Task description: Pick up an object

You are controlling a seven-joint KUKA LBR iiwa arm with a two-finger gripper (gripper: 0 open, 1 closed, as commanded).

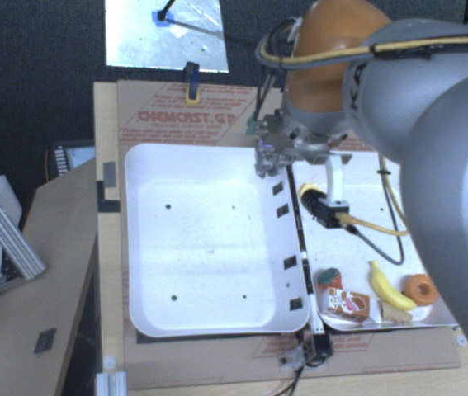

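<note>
The arm [432,130] fills the right of the camera view, its orange band above the gripper [271,162], which hangs over the divider between the 2 bins at the far end. Whether that pincer is open or closed cannot be told.

The left bin [200,238] offers nothing to grasp. The right bin [366,192] holds the candidates, clustered at its near corner: a banana [382,283], an orange ring-shaped piece [420,289], a small printed packet [347,304] and a red-and-green item [328,278].

A good pick probably means travelling toward that corner and choosing the banana, which lies a little apart. The yellow cable [374,228] and bin wall could obstruct.
</note>
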